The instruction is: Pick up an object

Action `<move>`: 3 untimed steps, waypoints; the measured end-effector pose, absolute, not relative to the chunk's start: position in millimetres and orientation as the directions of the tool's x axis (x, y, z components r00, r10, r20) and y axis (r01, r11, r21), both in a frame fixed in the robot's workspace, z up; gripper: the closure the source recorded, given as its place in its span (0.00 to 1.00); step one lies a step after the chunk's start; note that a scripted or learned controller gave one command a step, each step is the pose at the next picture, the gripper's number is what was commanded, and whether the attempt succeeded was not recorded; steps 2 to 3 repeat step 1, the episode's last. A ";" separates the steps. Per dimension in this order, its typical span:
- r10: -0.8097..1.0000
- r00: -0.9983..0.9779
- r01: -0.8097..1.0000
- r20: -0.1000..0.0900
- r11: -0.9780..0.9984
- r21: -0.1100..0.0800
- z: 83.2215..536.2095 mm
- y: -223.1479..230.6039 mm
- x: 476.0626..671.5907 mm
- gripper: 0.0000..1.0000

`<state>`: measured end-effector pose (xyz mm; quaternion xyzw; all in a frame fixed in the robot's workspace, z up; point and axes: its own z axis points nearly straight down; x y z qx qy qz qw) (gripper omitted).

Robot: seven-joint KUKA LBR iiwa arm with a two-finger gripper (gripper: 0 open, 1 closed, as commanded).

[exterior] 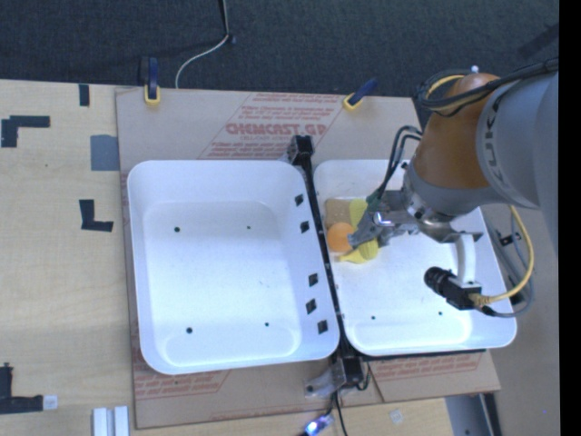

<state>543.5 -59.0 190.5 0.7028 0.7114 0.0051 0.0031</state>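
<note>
In the right bin [408, 330], near its left wall, lie an orange ball [339, 236], a yellow piece [361, 249] and a tan flat piece [338, 211], bunched together. My gripper [368, 232] reaches down from the right onto this bunch, its dark fingers right over the yellow piece beside the orange ball. The wrist and the objects hide the fingertips.
The left bin [218, 262] sits beside the right one, split from it by a dark divider with clips [313, 252]. A black cable fitting [449, 287] hangs from the arm over the right bin. Both bins rest on a cardboard sheet [263, 125].
</note>
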 end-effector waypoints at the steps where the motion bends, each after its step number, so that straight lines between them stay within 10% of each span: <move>1: 1.000 -0.011 1.000 0.001 0.011 0.002 209.2 41.3 565.9 1.00; 3: 1.000 -0.011 1.000 0.001 0.011 0.002 209.2 41.3 565.9 1.00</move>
